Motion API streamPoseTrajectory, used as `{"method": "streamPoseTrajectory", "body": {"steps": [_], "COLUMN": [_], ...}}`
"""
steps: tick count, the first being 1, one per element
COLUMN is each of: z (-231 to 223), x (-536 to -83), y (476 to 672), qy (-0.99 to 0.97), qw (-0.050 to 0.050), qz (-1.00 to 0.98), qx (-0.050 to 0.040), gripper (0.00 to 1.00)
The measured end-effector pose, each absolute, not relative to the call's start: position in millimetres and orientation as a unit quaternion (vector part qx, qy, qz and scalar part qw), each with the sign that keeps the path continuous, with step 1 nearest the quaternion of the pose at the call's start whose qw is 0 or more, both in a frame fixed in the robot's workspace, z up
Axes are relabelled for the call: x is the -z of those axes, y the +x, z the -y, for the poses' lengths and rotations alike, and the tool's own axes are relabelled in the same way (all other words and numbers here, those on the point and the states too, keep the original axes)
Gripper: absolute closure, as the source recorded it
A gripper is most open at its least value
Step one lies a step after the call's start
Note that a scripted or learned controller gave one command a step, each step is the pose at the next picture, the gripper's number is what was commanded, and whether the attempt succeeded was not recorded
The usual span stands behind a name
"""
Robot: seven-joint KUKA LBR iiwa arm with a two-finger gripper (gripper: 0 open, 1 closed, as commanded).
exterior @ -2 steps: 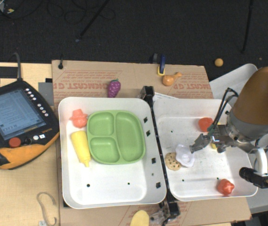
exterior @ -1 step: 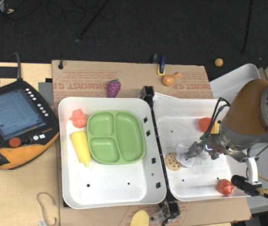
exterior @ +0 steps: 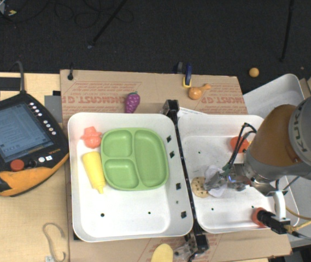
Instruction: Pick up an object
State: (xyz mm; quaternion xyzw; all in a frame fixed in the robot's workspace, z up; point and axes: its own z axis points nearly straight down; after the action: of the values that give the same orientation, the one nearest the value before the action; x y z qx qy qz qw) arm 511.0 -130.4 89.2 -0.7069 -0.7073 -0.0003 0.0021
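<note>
Near edge of the worktop (exterior: 24, 222): a yellow rounded plastic piece (exterior: 162, 252) lies just outside the bins, below the seam between them.

Right white shallow bin (exterior: 221, 132): the gripper (exterior: 219, 182) is down low over the bin floor toward its near-left part, arm reaching in from the right. A small round tan cookie with dark spots (exterior: 199, 187) lies on the floor just left of the gripper, near or touching it; contact cannot be resolved. Fingers are lost among cabling and pale material, so whether they are released or clenched cannot be told. An orange object (exterior: 239, 143) sits farther back, partly hidden by the arm. Judged: the low pose suits a grasp attempt at the cookie.

Left white shallow bin (exterior: 122, 217): a green three-compartment plastic plate (exterior: 134, 159), a yellow plastic bottle shape (exterior: 94, 171) along the plate's left side, a pink lumpy toy (exterior: 91, 137) behind it.

Far edge: a purple grape-like toy (exterior: 132, 101) and an orange pear-shaped toy (exterior: 197, 91) rest on the cardboard sheet (exterior: 100, 91), outside the bins and likely out of reach.
</note>
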Motion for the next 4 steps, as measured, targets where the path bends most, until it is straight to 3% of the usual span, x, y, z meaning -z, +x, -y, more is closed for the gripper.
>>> {"method": "streamPoseTrajectory", "body": {"steps": [1,3,4], "z": [133.1,127.8,128.7], "x": [-102.2,-202.9,-228.7], "y": [511.4,520.3,520.7], "qy": [-0.709,-0.707,-0.707], "qw": [0.001,-0.001,0.000], "qz": [0.705,0.707,0.707], "qx": [0.0011,0.0007,0.0003], "gripper": [1.00,1.00,1.00]}}
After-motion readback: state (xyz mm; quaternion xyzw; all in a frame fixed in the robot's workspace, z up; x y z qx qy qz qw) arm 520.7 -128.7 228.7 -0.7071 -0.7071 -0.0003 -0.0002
